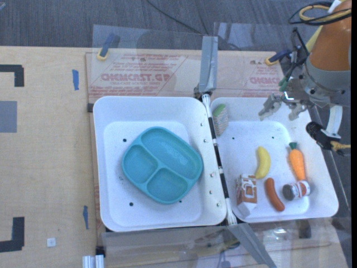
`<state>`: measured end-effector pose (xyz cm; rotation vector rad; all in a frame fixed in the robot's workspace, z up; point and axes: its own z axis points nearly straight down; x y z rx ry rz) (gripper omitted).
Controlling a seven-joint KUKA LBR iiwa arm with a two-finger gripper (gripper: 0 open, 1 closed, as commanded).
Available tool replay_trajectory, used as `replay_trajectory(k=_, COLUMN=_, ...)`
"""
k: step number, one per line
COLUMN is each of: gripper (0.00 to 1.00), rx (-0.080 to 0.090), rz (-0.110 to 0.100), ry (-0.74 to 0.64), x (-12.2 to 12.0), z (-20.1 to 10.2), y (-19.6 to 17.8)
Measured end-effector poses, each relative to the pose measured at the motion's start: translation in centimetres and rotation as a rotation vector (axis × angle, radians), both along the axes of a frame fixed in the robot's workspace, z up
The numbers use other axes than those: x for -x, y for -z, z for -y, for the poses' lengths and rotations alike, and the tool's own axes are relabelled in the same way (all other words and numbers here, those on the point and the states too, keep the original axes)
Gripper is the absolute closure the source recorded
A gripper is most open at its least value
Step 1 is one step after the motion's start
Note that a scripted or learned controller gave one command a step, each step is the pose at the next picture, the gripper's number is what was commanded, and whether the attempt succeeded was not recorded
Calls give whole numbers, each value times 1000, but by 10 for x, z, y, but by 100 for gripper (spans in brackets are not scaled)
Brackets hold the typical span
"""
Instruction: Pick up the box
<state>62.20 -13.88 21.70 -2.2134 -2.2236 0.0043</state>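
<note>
The box, a small brown and white carton, lies at the front left of the right bin, close to the divider. My gripper hangs over the back of that bin, well away from the box. Its two fingers are spread apart with nothing between them, so it is open. The grey arm with its orange band comes in from the upper right.
In the right bin lie a banana, a carrot, a sausage, a small can and a green item at the back left. A blue divided plate lies in the left bin.
</note>
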Motion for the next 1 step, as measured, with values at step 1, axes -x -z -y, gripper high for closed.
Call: replay_trajectory(k=1, gripper=0, rx=1, rz=4, ry=-2, x=56, z=-8, y=125)
